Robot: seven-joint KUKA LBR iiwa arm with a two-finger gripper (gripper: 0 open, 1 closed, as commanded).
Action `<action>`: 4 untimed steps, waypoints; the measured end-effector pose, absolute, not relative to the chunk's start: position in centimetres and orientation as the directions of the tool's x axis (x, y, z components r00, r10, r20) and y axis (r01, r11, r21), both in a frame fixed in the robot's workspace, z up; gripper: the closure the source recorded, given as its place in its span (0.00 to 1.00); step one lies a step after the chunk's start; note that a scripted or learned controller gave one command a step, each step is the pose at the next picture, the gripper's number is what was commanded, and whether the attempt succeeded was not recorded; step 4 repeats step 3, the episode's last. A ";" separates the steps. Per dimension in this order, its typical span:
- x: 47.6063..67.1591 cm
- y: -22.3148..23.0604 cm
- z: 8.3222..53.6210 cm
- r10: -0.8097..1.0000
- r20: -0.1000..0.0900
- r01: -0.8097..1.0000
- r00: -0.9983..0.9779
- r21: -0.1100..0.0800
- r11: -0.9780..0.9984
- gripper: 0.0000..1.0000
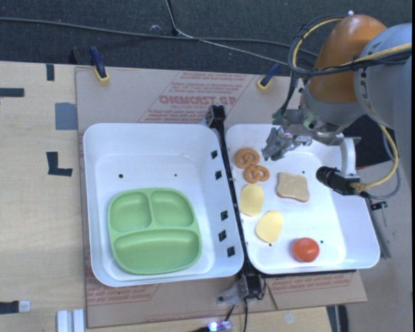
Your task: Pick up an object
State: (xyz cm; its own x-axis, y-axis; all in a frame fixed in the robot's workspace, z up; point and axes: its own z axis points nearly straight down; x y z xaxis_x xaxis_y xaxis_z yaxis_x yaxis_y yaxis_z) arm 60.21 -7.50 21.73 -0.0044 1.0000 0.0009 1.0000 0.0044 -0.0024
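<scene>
hovering over the right bin [363, 251] near the pretzels [252, 166], the gripper [275, 148] carries nothing, its opening unclear, and must descend next.

I work in a robotics lab; my tabletop [28, 185] carries clamped cardboard [187, 99], two white bins [97, 144], loose cables [194, 37], tape marks [55, 163].

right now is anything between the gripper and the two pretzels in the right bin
Nothing visible does. The gripper hangs just right of the two brown pretzels in the right white bin; the toast slice lies lower, off that line.
</scene>
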 end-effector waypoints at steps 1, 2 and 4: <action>58.7 -2.7 20.8 1.000 0.000 1.000 -0.004 -0.003 0.004 1.00; 57.2 2.6 22.3 1.000 0.002 1.000 -0.007 -0.001 0.007 1.00; 56.2 8.6 22.9 1.000 0.002 1.000 -0.008 -0.001 0.008 1.00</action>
